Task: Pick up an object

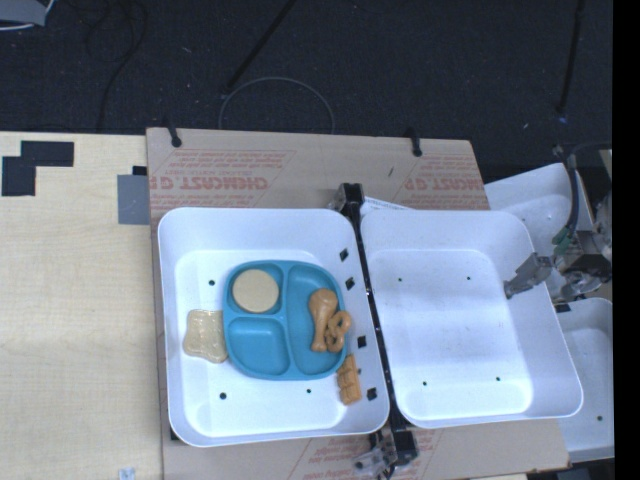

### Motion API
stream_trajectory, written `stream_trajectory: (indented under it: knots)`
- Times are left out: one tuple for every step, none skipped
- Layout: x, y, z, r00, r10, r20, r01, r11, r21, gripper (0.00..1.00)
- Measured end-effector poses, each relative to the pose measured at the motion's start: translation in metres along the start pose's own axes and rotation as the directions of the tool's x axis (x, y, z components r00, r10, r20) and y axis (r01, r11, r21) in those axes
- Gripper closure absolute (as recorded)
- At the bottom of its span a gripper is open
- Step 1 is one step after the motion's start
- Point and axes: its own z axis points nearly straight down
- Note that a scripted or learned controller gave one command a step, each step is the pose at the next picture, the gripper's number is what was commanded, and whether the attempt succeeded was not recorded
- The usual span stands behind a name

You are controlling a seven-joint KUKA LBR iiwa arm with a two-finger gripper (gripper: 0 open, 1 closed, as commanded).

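Blue tray (262,348) lies in the left bin (190,248)

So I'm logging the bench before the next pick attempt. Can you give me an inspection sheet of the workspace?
Surface: two white bins side by side, left bin, right bin, on a cardboard sheet over a wooden bench.
Job's things: blue tray in the left bin, with a round tan piece and a pretzel-like piece in its compartments; tan slice touching the tray's left edge; small tan piece at its lower right.
Clutter: nothing seen.
Gripper: gripper at the right bin's right rim, holding nothing.
Cables: dark cables on the floor behind.
Surroundings: dark floor.
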Motion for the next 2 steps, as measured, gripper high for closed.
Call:
stream_trajectory:
  knots:
    - [0.0, 0.002, -0.006, 1.0, -0.003, 0.002, 0.003, 1.0, -0.011, 0.0]
    - [0.003, 0.002, 0.058, 1.0, -0.003, 0.0, 0.003, 1.0, -0.005, 0.0]
